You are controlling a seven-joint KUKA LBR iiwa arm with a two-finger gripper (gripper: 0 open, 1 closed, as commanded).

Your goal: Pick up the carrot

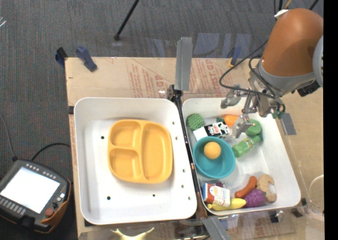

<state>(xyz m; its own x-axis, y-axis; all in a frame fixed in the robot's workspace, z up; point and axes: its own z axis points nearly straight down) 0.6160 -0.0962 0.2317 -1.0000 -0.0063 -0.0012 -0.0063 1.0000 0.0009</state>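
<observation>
The carrot (230, 120) shows as a small orange patch at the far side of the right bin (282, 154), between a black-and-white milk carton (217, 129) and a green toy piece (254, 127). My gripper (244, 119) hangs low over that far part of the bin, just right of the carrot and partly covering it. Whether it touches the carrot cannot be made out. The grey arm with its orange band (291, 36) reaches in from the upper right.
The right bin also holds a bumpy green toy (195, 122), a teal bowl (213, 161) with a yellow ball, a green bottle (246, 146), a sausage (246, 185), grapes (255, 198), a banana (232, 204) and a red carton (216, 193). A yellow divided plate (141, 150) lies in the left bin (87, 128).
</observation>
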